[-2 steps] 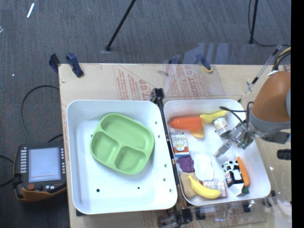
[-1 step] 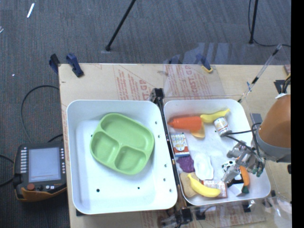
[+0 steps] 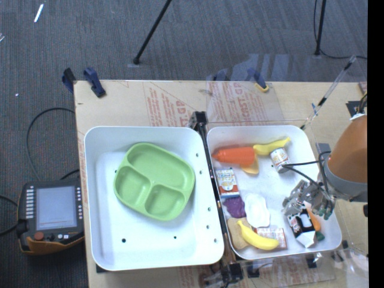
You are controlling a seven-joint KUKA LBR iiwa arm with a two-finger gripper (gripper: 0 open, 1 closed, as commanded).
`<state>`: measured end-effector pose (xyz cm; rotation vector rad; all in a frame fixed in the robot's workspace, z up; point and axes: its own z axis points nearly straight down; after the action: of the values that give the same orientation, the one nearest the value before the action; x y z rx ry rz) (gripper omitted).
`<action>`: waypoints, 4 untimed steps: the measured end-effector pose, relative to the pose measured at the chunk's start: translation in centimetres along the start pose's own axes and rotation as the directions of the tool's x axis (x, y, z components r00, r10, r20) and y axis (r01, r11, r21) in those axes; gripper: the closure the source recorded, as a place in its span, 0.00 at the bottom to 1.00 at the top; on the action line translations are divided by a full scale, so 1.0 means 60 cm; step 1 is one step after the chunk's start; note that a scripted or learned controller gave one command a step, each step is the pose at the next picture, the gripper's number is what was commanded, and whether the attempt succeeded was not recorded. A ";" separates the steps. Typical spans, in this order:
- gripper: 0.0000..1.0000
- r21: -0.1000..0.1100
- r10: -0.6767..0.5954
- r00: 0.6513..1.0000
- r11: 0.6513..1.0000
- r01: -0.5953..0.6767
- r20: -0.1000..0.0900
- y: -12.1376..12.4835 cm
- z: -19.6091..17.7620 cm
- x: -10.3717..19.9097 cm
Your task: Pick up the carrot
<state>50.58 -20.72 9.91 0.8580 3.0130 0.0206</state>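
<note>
A: Two bins (image 3: 90, 161) sit side by side, and your carrot (image 3: 235, 155) lies in the right-hand one, at its far left corner. It lies flat, its long axis running left to right, the narrow end pointing left.

B: And the gripper (image 3: 305, 201)?

A: You'll find it low over the near right part of that same bin, above a small carton (image 3: 304, 225). So the carrot lies to its left and farther away, well apart from it, with a small can (image 3: 279, 158) roughly between. You can't tell from here whether it's spread or closed; nothing visible sits in its grasp.

B: What else is in there?

A: Beside the carrot, on its right, a small banana (image 3: 271, 146). Nearer you: a packet (image 3: 226, 180), something purple (image 3: 234, 207), a white piece (image 3: 258, 211) and a bigger banana (image 3: 257, 236). The left bin holds a green divided plate (image 3: 154, 180).

B: Your judgement?

A: The move probably needs travel left and away, then jaws set across the carrot's width.
</note>
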 end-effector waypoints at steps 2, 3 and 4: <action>0.00 0.009 0.087 0.996 0.996 -0.087 0.006 -0.021 0.014 0.013; 1.00 0.005 0.095 0.995 0.995 -0.095 0.001 -0.020 -0.001 0.013; 1.00 0.007 0.090 0.996 0.996 -0.090 0.011 0.002 0.013 0.049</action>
<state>48.14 -19.08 9.13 0.9903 2.9643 0.0052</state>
